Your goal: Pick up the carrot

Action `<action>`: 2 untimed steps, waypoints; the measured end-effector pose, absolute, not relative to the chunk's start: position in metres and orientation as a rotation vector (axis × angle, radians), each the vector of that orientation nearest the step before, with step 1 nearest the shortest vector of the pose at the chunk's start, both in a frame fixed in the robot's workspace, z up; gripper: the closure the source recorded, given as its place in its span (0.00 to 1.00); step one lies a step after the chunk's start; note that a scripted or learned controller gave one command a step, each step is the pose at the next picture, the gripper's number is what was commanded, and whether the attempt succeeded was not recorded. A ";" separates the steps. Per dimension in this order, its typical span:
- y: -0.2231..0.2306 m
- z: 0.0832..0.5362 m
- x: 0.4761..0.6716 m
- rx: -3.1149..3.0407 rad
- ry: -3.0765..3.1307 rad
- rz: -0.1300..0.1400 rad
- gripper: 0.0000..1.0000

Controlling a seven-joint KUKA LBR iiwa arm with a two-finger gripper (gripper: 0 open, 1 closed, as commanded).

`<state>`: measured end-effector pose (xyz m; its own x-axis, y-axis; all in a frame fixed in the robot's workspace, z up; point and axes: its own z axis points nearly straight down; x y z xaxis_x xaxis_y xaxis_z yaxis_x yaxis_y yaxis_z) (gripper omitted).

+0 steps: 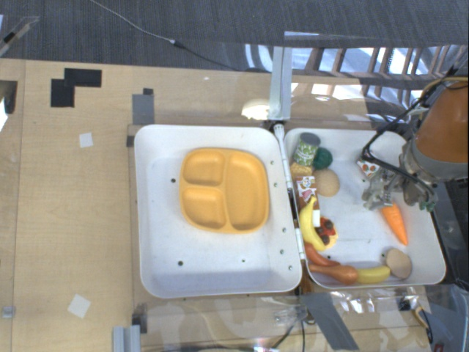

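The gripper (382,194) sits at the top end of the carrot (396,222) in the right bin (440,259), grip state I cannot tell, and an end-on pinch might let the tapered carrot slip out.

Floor: dark grey carpet (183,6) along the top.
Bench: pale wood top (66,218).
Marks: black blocks (73,85) at its upper left.

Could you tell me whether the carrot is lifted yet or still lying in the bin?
Still lying in the right bin: the carrot rests flat on its floor, just beneath the gripper.
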<state>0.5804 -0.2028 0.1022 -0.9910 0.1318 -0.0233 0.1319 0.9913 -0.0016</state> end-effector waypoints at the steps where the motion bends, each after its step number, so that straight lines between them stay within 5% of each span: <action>1: -0.146 0.156 0.564 0.116 3.126 0.001 1.00; 2: -0.200 0.294 0.565 0.117 3.119 -0.010 1.00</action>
